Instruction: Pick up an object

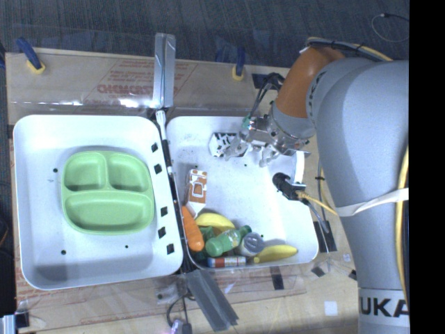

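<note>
My gripper (247, 147) hangs low over the far part of the right bin (229, 186), below the orange wrist band. A small black-and-white object (224, 143) lies just at its left side; whether it is touched is unclear. Toward the bin's near edge lies a pile: an orange-and-white box (197, 185), a carrot (192, 229), a yellow banana (214, 220), a green bottle (224, 242), a round grey cap (252, 243), a second banana (277, 252) and a red marker (226, 261).
The left bin (35, 256) holds a green divided plate (108, 190). A metal divider (164, 68) stands between the bins at the back. The big grey arm body (361, 172) covers the right side, and a black cable end (282, 182) hangs over the right bin's right wall.
</note>
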Available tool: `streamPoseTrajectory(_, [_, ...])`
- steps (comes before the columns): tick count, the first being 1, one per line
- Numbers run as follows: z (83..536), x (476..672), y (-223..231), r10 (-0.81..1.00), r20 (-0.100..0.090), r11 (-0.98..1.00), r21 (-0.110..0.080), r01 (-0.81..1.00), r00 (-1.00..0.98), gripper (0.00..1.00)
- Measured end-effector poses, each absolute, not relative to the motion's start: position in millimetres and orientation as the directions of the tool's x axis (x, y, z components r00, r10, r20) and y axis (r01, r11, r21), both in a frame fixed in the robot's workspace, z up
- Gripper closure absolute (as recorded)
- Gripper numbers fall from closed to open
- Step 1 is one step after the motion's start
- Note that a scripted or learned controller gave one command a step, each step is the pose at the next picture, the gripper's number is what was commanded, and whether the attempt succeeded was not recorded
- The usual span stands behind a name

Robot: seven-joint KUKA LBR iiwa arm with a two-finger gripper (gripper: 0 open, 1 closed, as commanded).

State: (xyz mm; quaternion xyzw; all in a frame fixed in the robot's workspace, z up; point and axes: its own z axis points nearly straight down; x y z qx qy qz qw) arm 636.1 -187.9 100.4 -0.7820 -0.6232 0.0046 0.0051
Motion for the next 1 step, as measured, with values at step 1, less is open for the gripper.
streamPoseTrajectory(1, [86.3, 646.8, -196.3, 0.965, 0.002, -0.261, -0.056, 0.964, 0.262, 0.0])
